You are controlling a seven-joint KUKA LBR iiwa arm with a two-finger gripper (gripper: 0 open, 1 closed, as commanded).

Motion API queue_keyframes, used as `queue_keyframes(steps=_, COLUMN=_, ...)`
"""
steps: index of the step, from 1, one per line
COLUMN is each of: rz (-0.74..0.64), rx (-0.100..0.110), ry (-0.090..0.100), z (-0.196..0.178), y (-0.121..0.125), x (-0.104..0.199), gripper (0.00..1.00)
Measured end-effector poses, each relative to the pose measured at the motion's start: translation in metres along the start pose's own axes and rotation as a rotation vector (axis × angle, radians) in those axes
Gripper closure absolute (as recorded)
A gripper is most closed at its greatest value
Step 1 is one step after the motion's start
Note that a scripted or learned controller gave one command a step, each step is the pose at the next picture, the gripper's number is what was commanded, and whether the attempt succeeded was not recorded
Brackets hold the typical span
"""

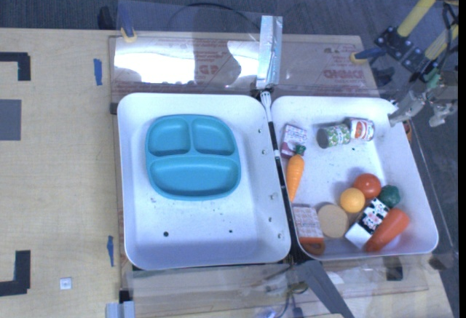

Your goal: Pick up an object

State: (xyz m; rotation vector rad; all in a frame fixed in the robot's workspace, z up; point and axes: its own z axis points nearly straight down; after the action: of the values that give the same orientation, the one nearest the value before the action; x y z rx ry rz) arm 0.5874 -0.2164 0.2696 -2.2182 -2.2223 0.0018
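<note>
The right bin holds several objects. An orange carrot lies by its left wall, below a small white and pink packet. A can with a green and red label lies on its side near the back. At the front right, a red tomato, a yellow-orange ball, a dark green piece, a tan round disc, a white and black carton and an orange-red vegetable are clustered together. My gripper shows as a grey mechanism over the bin's back right rim, apart from all of them.
The left bin carries a blue divided plate. A flat pink and white box lies at the right bin's front left corner. A clear plastic sheet stands behind the bins. A yellow rod and a blue clamp sit at the upper right.
</note>
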Motion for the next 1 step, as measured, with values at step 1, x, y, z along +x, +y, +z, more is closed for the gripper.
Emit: queue_keyframes(steps=1, rz=-0.095, rx=0.007, ry=0.003, z=0.1002, y=-0.0745, x=0.0395, gripper=0.00)
